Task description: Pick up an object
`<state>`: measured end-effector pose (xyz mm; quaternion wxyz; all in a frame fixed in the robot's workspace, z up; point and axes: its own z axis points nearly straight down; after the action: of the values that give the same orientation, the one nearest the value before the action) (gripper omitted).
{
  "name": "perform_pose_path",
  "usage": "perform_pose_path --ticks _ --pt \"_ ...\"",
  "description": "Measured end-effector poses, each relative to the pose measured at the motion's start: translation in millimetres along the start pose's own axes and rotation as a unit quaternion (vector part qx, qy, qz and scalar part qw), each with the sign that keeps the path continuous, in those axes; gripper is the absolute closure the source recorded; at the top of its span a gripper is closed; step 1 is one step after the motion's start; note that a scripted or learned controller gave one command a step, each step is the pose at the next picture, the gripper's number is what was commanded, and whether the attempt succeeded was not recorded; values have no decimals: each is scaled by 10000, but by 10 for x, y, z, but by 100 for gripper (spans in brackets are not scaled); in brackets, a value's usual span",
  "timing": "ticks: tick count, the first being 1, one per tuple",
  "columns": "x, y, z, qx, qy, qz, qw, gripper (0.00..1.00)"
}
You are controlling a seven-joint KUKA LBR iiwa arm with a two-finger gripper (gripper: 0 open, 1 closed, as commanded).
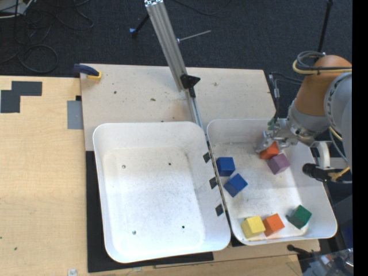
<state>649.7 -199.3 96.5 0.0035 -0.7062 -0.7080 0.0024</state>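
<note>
Hovering low over the far right part of the right bin (244, 130), with the gripper (275, 140) just above a red block (268, 151) and perhaps touching its top. Likely aiming for that block, lying just beside a purple block (279, 163) on its near right.

To do the grasp well:
- Centre over the red block before closing, not over the seam shared with the purple one.
- Come straight down, close across the two sides facing away from the purple neighbour, and avoid wedging in between.
- Lift slowly and straight up, then check for the block actually rising off the bin floor.
- Keep away from the bin's far wall, close behind the wrist.

Easier targets, if needed: two blue blocks (225, 165) (236, 184) near the bin's left wall, and a yellow (252, 226), an orange (273, 223) and a green block (299, 216) lined along the near edge.

Hard to make out: whether spread or pressed together, impossible to tell for this gripper, small and blurred against the white bin. Equally unclear whether gripping the red block or merely resting over it. Far face of the red block hidden under the gripper; much of the arm (315, 99) cut off at the right.
</note>
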Motion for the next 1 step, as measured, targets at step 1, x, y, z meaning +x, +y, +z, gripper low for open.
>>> perform_pose_path --ticks 1 --pt "41 -85 -488 -43 -9 26 10000 100"
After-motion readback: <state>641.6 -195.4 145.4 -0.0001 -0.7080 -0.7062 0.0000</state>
